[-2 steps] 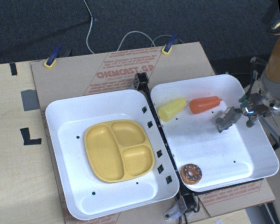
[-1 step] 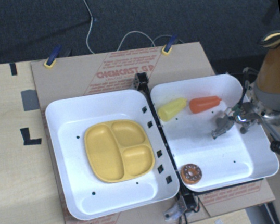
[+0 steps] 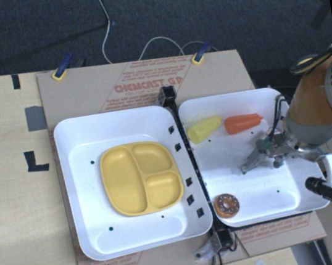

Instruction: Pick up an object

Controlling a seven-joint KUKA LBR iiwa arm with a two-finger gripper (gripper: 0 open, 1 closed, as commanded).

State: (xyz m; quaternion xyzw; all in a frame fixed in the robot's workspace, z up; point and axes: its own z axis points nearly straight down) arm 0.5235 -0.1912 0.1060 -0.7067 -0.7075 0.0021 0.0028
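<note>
While the gripper (image 3: 246, 166) hovers low beside the orange carrot (image 3: 242, 123), fingers' state unclear, it should centre over one object before closing.

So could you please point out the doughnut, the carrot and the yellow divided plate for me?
doughnut (image 3: 227, 204), camera view, on its chocolate-topped ring.
carrot (image 3: 242, 123), camera view, on the middle of its orange body.
yellow divided plate (image 3: 121, 179), camera view, on its large left compartment.
</note>
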